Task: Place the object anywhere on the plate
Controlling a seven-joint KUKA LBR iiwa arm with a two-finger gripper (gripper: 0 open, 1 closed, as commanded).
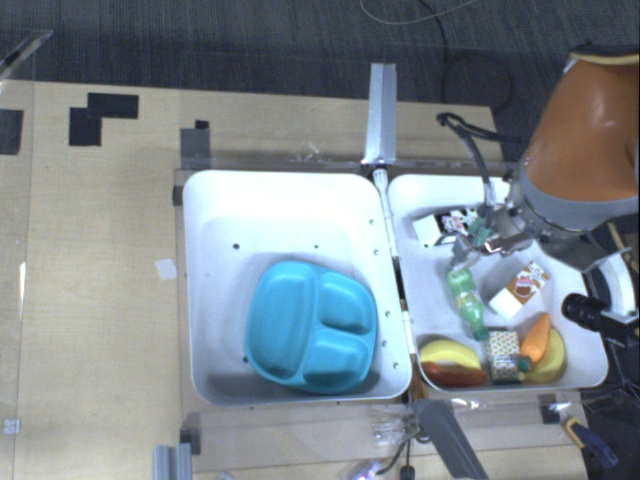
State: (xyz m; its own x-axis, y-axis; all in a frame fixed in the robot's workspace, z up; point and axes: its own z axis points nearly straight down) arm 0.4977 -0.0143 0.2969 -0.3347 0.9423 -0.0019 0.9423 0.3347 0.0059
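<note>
Nearest, at six o'clock in the left bin (210, 268): blue plate (312, 328), nothing resting on it, so placing not yet done by the look of it. Farther right, toys heaped in the right bin (430, 193): banana (445, 351), carrot (537, 338), green bottle (465, 298). Beyond, gripper (487, 230) at about one o'clock from the bottle, just beside; opening impossible to judge, nothing seen held.

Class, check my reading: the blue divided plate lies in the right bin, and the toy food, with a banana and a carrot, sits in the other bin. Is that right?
One detail is wrong. The camera view shows the blue divided plate in the left bin, not the right. The rest stands: the banana and carrot sit in the other bin, the right bin.
</note>
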